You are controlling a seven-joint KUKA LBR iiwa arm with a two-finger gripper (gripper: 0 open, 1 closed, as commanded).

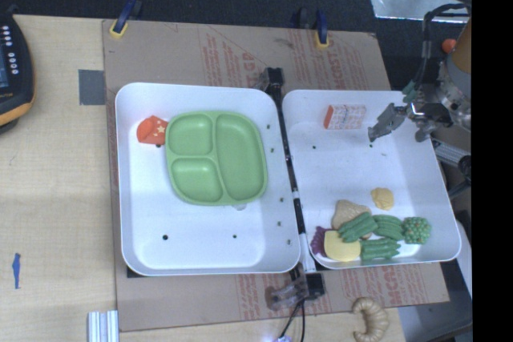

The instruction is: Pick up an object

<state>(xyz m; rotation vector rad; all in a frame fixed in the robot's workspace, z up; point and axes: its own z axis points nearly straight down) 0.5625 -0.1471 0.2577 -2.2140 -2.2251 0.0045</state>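
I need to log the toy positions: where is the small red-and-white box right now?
The red-and-white box lies in the right bin, near its far edge, just left of the gripper, apart from the toy food pile.

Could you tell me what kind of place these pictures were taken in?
Most likely a robot lab bench for pick-up trials: two white bins clamped onto cardboard, toy food and a green divided plate inside them, and the gripper reaching in.
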